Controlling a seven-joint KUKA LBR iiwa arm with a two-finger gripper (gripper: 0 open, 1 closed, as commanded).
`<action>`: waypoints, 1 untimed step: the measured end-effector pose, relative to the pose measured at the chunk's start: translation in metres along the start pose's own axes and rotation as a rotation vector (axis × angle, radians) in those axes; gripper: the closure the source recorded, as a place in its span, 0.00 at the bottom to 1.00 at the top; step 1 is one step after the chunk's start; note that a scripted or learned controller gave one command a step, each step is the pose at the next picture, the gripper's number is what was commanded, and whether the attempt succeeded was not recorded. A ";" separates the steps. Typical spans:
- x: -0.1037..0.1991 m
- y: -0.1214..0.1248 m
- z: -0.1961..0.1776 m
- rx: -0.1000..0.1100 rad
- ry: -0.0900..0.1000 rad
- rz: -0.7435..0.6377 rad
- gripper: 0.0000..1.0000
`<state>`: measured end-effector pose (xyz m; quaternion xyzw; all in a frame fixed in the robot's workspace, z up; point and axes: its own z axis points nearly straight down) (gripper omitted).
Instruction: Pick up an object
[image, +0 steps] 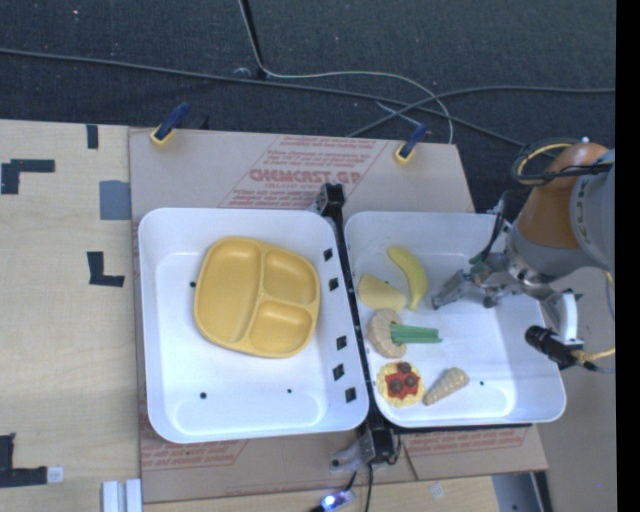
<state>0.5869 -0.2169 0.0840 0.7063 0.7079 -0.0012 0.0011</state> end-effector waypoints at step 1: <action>0.000 0.002 -0.013 -0.006 -0.002 -0.001 1.00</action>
